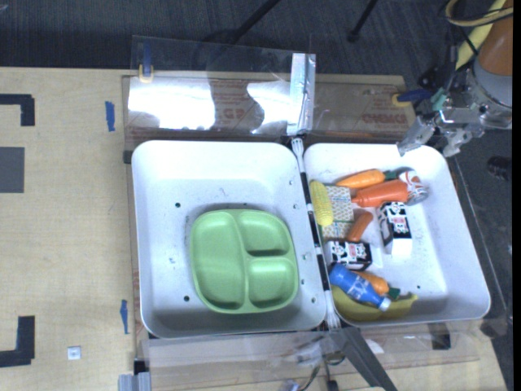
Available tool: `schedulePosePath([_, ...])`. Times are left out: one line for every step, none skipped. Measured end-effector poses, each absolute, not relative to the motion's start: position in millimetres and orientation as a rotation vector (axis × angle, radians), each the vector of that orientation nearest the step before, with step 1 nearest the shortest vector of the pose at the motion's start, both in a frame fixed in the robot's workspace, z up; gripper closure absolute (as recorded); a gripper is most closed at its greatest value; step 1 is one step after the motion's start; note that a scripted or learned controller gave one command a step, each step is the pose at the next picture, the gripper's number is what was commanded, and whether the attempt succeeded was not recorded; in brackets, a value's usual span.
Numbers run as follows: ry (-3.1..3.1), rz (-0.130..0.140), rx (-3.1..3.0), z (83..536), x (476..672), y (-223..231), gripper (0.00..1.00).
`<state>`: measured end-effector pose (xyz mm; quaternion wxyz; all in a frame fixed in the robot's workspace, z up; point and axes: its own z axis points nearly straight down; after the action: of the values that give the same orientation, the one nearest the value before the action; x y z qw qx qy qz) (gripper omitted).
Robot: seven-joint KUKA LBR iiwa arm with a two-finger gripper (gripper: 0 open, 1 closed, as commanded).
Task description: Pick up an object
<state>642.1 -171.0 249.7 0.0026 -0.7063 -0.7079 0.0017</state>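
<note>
Nothing is picked yet: the gripper (429, 137) hangs over the right bin's (456, 243) upper-right rim, fingers apart and empty. Toy carrot (365, 177), corn cob (321, 203) and blue bottle (356, 287) lie inside; descent and grasp remain

The arm enters at the upper right of the frame, where its orange band (498, 49) shows near the right edge, above the grey wrist hardware. From the wrist the gripper (430, 139) extends down and to the left, its metallic body tilted at a slant and ending in a pale fingertip (411, 141) at the lower left of the assembly. Nothing is seen between the fingers, whose separation cannot be made out at this scale.
</note>
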Motion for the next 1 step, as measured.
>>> schedulePosePath([-2.211,0.004,-2.227,141.0,614.8,-188.8,0.0])
